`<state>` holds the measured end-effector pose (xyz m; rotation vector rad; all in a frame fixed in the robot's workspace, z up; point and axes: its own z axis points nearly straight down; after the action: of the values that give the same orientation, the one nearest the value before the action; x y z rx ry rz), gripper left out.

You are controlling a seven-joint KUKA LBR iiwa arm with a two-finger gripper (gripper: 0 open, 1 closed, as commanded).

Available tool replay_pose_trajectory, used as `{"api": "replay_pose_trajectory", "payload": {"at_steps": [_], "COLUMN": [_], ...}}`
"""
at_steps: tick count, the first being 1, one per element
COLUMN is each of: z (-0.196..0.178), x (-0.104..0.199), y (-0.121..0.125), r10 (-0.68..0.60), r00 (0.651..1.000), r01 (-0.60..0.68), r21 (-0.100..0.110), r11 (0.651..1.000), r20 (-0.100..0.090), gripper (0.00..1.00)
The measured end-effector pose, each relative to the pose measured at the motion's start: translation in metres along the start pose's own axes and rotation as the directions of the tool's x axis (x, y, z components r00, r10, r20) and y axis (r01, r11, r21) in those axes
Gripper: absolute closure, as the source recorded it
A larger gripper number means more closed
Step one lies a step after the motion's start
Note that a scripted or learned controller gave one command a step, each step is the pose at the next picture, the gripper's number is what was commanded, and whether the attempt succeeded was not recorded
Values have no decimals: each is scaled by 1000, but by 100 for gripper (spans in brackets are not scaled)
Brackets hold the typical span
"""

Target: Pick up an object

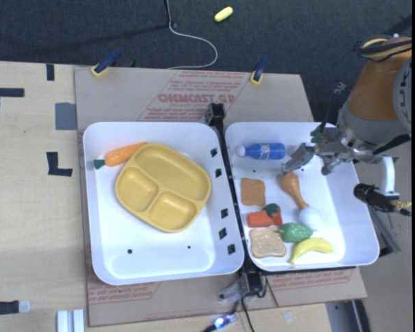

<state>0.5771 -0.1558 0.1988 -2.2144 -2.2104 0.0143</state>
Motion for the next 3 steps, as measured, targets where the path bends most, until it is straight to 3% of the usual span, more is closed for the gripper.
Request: {"api": "replay_pose_trajectory", "payload": {"at_steps": [1, 3], "z": [-8, 109], "x": [0, 4], "y": [3, -5], "r10": [-3, -3], "r00": [1000, 1000], "r01": [3, 3], "r21": [-14, -8], "r11": [1000, 1000], "r20": [2, 2], "gripper": [0, 0]}}
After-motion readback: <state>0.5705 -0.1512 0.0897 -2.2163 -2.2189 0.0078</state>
